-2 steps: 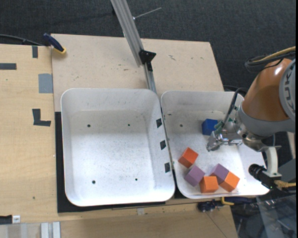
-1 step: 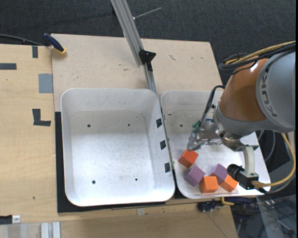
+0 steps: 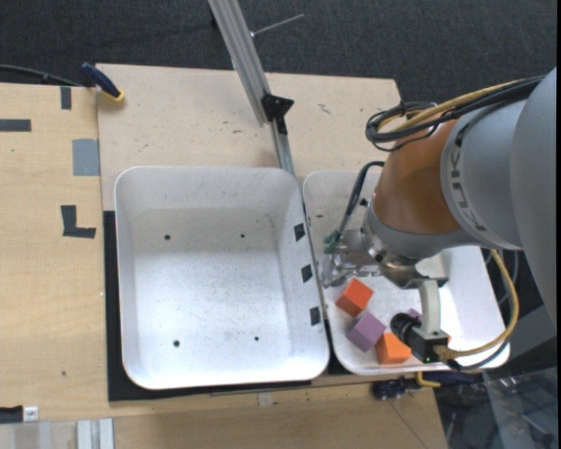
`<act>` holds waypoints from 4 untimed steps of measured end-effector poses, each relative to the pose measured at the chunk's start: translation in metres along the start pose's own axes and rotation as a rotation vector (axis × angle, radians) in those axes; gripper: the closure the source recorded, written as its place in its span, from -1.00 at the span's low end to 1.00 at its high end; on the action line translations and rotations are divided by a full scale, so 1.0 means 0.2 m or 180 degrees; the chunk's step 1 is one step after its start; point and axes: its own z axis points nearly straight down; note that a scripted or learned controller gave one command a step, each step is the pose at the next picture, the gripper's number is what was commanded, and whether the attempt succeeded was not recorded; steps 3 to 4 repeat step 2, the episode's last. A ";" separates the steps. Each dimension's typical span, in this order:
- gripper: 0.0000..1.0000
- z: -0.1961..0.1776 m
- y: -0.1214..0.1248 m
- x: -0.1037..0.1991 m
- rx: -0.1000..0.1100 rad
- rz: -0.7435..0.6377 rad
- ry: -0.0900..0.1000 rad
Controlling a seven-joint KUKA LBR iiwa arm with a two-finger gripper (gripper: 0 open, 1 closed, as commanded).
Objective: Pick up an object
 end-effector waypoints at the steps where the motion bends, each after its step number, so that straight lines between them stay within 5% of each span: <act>1: 1.00 -0.01 0.04 0.23 -0.0002 0.0001 -0.0004; 2: 1.00 -0.13 0.07 0.47 -0.0009 -0.0001 -0.0003; 4: 1.00 -0.13 0.07 0.47 -0.0009 -0.0001 -0.0003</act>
